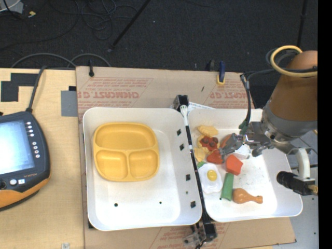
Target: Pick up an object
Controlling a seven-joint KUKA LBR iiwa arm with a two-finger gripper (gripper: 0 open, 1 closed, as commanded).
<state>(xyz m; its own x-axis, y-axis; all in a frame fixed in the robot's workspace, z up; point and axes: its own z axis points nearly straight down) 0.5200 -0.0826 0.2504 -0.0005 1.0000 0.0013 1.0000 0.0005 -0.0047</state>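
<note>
The right bin (280, 204) holds a heap of toy food. In it lie a red block (234, 165), a fried egg (211, 176), a green stick (227, 186), a brown drumstick (247, 196), a pale yellow piece (207, 131) and small red and orange pieces (210, 145). My gripper (232, 143) reaches in from the right and hangs low over the heap. Its tip is just above the red block and right of the red pieces. Nothing is seen held in it.
The left bin (104, 211) holds a yellow divided tray (126, 151). A black-clipped ridge (190, 157) separates the bins. A control pendant (18, 154) lies at the far left on the bench. A blue clip (221, 72) stands at the cardboard's back edge.
</note>
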